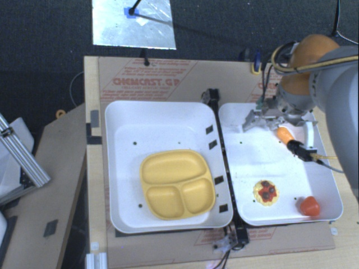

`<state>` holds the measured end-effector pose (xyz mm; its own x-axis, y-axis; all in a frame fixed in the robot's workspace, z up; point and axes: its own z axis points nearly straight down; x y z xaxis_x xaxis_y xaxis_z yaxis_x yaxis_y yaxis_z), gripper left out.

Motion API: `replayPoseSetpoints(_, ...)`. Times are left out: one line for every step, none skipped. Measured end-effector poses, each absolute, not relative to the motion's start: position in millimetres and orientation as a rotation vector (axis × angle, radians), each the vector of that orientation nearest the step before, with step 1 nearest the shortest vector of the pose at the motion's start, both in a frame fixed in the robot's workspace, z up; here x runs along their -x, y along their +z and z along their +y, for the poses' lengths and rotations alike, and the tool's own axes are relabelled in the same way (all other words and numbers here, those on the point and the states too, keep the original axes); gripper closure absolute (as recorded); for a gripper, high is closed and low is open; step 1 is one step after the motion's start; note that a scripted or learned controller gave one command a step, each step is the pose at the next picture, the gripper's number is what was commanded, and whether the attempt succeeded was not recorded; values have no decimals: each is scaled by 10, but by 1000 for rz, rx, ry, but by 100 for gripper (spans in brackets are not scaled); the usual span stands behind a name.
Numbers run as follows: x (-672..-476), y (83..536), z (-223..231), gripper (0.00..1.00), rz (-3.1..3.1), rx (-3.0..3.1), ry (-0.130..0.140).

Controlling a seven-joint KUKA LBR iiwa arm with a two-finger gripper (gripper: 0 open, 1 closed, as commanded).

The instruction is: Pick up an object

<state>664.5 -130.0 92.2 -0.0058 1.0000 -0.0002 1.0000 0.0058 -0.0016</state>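
Landmark: right bin (325,178).
Tomato (309,206): near corner of right bin; round, may roll away.
Small tart (266,192): left of tomato; flat, hard to pinch.
Carrot (285,134): toward far wall, touching the arm; may get knocked.
Gripper (255,118): far end of right bin, grasping nothing visible; open or clenched, cannot tell.
Yellow tray (176,182): in left bin, beyond the divider.

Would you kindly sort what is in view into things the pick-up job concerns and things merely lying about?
Job in hand:
- gripper, over the right bin
- orange carrot-like piece
- small tart
- red tomato-like piece

Lying about:
- yellow divided tray in the left bin
- silver sheet behind the bench
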Motion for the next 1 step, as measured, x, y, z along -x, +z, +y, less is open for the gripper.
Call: replayPoseSetpoints(-6664, 1073, -1303, 100, -2234, 2216, -5)
